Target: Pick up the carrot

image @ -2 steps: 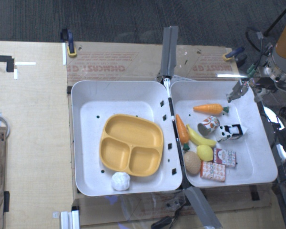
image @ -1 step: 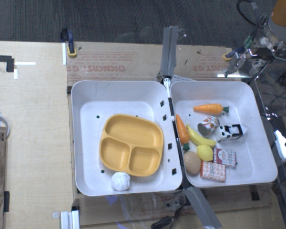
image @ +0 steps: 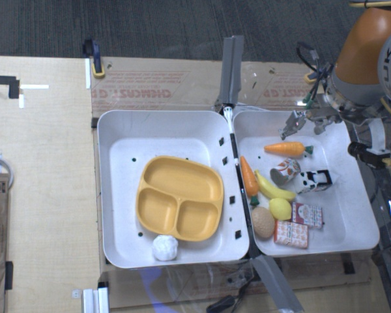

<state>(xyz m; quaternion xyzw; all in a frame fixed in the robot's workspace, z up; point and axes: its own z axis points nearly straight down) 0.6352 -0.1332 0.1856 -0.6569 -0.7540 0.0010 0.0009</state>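
An orange carrot [image: 284, 149] with a green stub at its right end lies flat in the back of the right bin [image: 358, 230]. A second orange carrot-like piece [image: 249, 176] rests along that bin's left wall. My gripper [image: 306, 124] hangs just above and behind the first carrot, near the bin's back edge. Its fingers [image: 291, 124] are spread open with nothing between them, and they are apart from the carrot.
Close in front of the carrot are a small cup [image: 285, 171], a black-and-white toy [image: 315, 180], a banana [image: 274, 186], a lemon [image: 280, 208], a tan egg-shaped piece [image: 262, 222] and two small cartons [image: 292, 233]. The left bin [image: 111, 194] holds a yellow divided plate [image: 180, 197] and a white ball [image: 165, 247].
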